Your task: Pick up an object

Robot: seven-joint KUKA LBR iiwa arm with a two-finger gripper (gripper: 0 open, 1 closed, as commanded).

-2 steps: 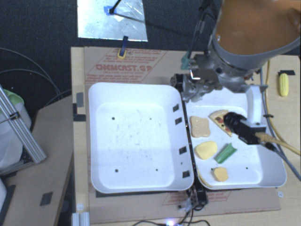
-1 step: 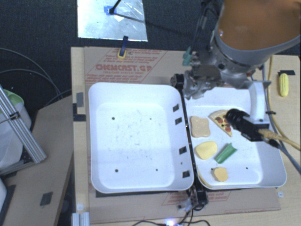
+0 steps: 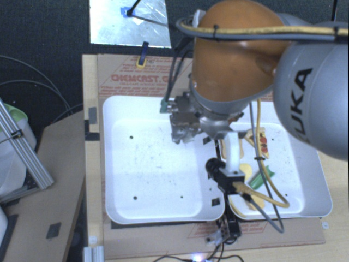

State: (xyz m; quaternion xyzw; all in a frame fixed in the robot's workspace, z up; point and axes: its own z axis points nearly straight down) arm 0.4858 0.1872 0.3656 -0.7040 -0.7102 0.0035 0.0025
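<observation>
1. the gripper hangs under the orange band of the arm. it is over the inner side of the left bin, near the border between the two bins. i cannot tell whether it is open or closed, because the wrist hides this part.
2. the things to pick lie in the right bin. a yellow flat piece with red marks is near the middle. lower down, a green piece lies just beside a second yellow piece. the arm and its cables partly cover all of them, so their full shapes are not clear.
3. i see nothing held in the gripper, so i judge that the pick is not yet done.
4. to do this step well, choose one target only. the yellow flat piece with red marks lies apart from the others and seems the easier one. centre the gripper above it, open wide before going down, descend straight, and close across the narrow side.
5. the green piece and its yellow neighbour are close together, so a grasp there may push one away. a flat piece can also slip, so lift slowly.
</observation>
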